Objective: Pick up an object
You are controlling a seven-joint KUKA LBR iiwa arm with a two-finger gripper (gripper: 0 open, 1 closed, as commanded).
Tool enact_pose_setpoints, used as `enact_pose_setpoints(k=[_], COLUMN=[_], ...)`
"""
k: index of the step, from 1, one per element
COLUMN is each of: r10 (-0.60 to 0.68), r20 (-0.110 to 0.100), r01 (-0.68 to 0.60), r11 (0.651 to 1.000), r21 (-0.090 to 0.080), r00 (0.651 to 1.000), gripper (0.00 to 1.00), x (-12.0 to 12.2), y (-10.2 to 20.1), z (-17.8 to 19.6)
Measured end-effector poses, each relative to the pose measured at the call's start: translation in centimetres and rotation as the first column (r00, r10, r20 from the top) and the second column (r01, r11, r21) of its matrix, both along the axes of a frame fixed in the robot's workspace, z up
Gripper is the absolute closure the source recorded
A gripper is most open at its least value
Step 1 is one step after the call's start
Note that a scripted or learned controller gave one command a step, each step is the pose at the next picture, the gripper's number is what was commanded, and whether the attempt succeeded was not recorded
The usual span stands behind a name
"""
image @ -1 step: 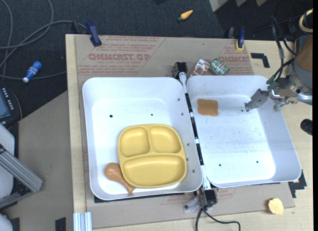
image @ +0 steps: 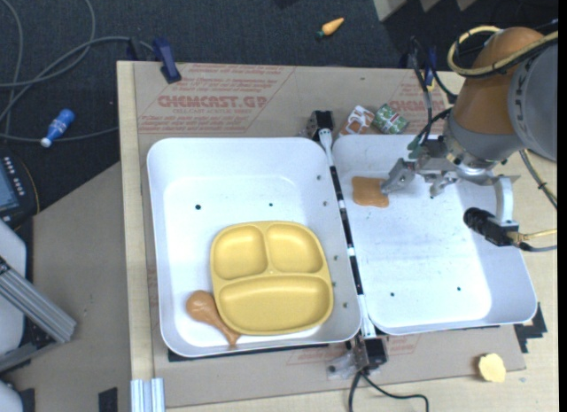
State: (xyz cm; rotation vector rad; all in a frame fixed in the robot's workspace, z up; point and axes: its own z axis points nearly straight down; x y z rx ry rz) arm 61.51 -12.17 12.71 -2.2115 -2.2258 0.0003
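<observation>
Gripper (image: pixel 415 176) fingers spread open over right bin (image: pixel 425 304), gripping nothing; brown flat piece (image: pixel 369 192) just beside.

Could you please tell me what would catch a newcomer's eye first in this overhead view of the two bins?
The yellow divided plate in the left bin stands out most, with a tan toy drumstick against its lower-left edge. In the right bin, an orange-brown flat piece lies near the upper-left corner, with the claw just to its right, below the arm's orange band.
</observation>
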Motion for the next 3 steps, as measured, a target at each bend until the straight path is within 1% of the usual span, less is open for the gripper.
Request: enact_pose_setpoints(k=[1, 2, 3], r10=[-0.001, -0.007, -0.007], r20=[0.008, -0.001, 0.005], r01=[0.002, 0.007, 0.007], r11=[1.0, 1.0, 1.0], r21=[-0.002, -0.002, -0.004], r00=[1.0, 1.0, 1.0], gripper=[0.0, 0.0, 0.0], x=[5.4, 2.1, 2.8], y=[3.2, 2.9, 1.5], z=[-4.5, -4.2, -4.2])
